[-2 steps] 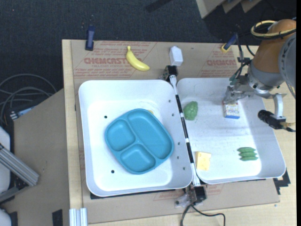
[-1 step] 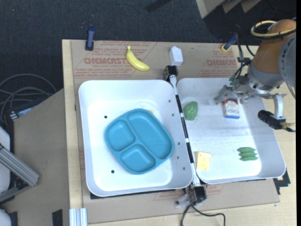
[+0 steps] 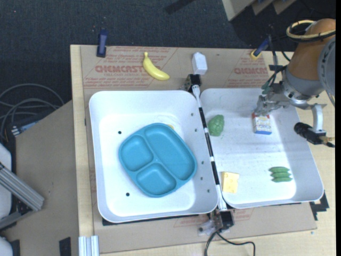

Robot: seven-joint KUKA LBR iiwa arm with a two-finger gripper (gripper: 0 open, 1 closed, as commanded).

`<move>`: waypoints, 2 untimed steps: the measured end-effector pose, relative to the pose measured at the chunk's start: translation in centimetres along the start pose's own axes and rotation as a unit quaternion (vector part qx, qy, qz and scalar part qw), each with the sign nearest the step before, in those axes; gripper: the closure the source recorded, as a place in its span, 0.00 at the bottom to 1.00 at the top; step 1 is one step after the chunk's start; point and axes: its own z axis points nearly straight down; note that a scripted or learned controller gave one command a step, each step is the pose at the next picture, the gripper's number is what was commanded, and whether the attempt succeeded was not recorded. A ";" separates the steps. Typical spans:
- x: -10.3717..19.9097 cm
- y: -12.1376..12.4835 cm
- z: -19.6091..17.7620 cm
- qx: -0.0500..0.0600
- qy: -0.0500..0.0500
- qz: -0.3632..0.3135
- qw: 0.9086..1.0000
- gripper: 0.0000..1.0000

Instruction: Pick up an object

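Carton is the pick here, folks: a small white box (image 3: 262, 124) with a red patch and a blue base edge, sitting in the far half of the right bin (image 3: 303, 191), right under the gripper (image 3: 265, 109). It looks like light card, stiff enough along its edges but likely to dent if squeezed hard on the broad faces. Best bet, I'd say, is a pinch across the narrow sides, near the top, where the walls brace each other. It seems to stand or lean there; the tilt is hard to call from this angle.

The gripper is right at the carton's top edge, touching or just shy of it. Whether it has clamped or is spread, I cannot tell; the wrist hides that.

Around it, same bin: a green crumpled lump (image 3: 216, 125) near the divider, a yellow square (image 3: 230, 182) at the near left corner, a green pod-like thing (image 3: 279, 174) near the front right, all well apart from the carton. Over in the left bin (image 3: 101, 143) lies a blue divided tray (image 3: 156, 159). A banana (image 3: 154, 69) rests on the tabletop (image 3: 80, 89) beyond the bins.
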 end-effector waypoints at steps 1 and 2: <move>1.0 -6.5 -3.2 0.009 0.006 0.001 1.000 1.00; 1.0 -6.5 -3.1 0.010 0.006 0.001 1.000 0.00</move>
